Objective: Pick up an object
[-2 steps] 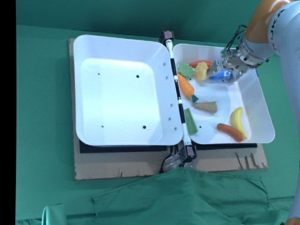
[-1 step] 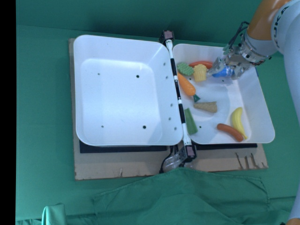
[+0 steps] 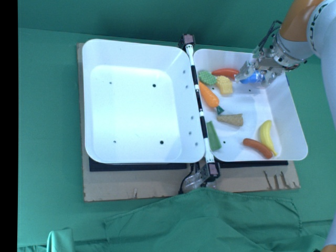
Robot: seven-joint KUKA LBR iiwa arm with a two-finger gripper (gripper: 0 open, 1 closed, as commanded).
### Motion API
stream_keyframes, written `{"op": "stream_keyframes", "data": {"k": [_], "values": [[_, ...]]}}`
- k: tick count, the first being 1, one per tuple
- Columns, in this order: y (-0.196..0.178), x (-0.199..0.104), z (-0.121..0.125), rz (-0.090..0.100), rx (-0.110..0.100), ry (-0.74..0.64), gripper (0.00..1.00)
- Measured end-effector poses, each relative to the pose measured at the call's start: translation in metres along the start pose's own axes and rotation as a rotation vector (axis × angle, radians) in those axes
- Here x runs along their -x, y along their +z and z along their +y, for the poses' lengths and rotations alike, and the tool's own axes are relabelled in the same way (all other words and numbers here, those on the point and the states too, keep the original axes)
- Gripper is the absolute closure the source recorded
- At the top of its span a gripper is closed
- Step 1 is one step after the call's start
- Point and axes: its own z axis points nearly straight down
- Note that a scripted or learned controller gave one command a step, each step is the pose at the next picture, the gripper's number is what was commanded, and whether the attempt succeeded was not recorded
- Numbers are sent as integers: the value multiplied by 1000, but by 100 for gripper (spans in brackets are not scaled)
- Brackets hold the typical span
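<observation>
Green cloth [image 3: 210, 219] foreground; pincer [image 3: 254, 76] low over right bin [image 3: 294, 125].

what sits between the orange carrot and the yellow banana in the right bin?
In the camera view, a tan wedge-shaped piece lies between the orange carrot and the yellow banana, on the white floor of the right bin; nothing else is on that stretch.

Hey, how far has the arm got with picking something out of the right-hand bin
Done: the arm has reached the far end of the right white bin, its gripper low over a small blue object. In hand: nothing I can confirm; the blue piece sits right at the gripper, but a grip isn't visible. Left: a clear lift. The yellow toy banana and orange toy carrot lie untouched.
</observation>
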Motion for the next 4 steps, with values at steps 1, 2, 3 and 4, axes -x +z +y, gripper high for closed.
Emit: {"op": "stream_keyframes", "data": {"k": [1,2,3,4], "values": [[15,2,14,13,-30,-7,100],[27,8,9,4,-12,-5,100],[28,11,27,8,-48,-2,100],[26,10,-12,-1,-9,-3,100]]}}
